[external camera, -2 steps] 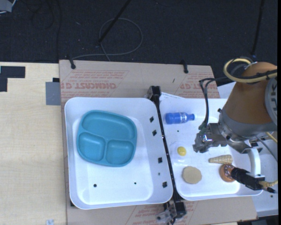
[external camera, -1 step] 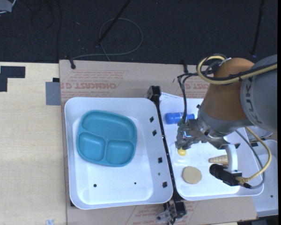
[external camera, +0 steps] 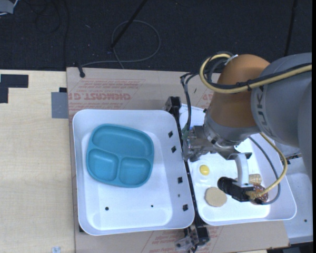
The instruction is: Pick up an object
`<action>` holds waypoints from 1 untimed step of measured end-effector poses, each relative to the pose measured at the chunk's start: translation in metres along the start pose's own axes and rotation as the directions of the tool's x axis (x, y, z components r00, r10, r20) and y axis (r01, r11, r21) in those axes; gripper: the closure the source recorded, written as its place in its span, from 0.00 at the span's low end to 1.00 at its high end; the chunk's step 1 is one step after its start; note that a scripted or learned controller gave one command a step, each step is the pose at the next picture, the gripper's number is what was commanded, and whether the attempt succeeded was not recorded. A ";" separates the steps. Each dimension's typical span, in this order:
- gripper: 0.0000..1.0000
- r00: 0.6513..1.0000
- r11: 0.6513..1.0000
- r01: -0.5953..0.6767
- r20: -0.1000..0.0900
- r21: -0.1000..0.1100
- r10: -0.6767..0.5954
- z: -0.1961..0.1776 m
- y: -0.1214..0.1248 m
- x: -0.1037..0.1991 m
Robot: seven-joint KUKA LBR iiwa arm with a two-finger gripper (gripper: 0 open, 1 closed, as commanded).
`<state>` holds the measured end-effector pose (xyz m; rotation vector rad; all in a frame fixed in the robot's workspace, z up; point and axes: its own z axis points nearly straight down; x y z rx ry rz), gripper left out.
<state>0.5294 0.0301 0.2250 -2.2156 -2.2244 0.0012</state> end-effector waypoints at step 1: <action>1.00 1.000 1.000 0.000 0.000 0.002 0.000 0.008 0.001 0.053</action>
